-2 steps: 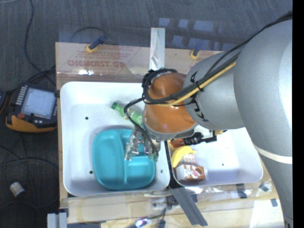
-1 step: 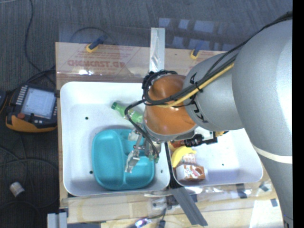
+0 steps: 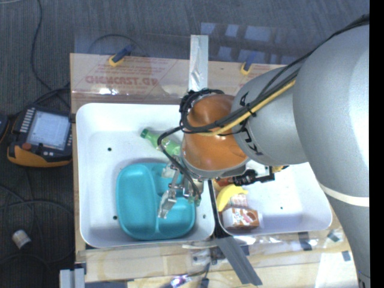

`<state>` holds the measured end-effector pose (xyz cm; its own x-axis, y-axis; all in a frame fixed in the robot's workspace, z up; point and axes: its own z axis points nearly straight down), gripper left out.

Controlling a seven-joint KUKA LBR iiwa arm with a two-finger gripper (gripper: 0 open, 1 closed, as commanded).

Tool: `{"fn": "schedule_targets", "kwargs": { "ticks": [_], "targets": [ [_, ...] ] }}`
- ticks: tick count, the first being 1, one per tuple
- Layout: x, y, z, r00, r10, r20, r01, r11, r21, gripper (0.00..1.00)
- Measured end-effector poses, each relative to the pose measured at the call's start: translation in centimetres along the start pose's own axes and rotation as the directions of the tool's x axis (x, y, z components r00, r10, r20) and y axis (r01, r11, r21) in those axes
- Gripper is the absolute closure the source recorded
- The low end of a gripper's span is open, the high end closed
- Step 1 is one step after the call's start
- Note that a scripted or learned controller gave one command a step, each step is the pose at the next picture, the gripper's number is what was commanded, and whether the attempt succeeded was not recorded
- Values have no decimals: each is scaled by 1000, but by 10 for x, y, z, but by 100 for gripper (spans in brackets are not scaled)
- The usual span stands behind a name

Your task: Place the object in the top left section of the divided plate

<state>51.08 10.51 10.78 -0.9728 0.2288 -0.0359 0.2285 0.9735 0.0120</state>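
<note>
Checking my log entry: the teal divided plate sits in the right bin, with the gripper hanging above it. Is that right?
Not quite: the camera view shows the teal divided plate in the left bin, not the right one. The gripper does hang above it.

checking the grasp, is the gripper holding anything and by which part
Cannot be told: the gripper hangs over the teal divided plate, and nothing shows clearly between its fingertips.

The teal divided plate (image 3: pixel 141 200) is lying flat in the left bin's near half. A green bottle (image 3: pixel 157 139) is lying tilted just behind it, partly hidden under the arm.
</note>
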Motion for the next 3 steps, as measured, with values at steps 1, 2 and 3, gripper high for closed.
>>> {"fn": "schedule_targets", "kwargs": {
  "ticks": [1,2,3],
  "targets": [
    [-78,4,-73,746,666,-17,-665,746,36,0],
    [-21,-60,-75,868,496,-26,-495,868,31,0],
    [-21,-59,-83,868,495,-29,-495,869,31,100]
  ]
}}
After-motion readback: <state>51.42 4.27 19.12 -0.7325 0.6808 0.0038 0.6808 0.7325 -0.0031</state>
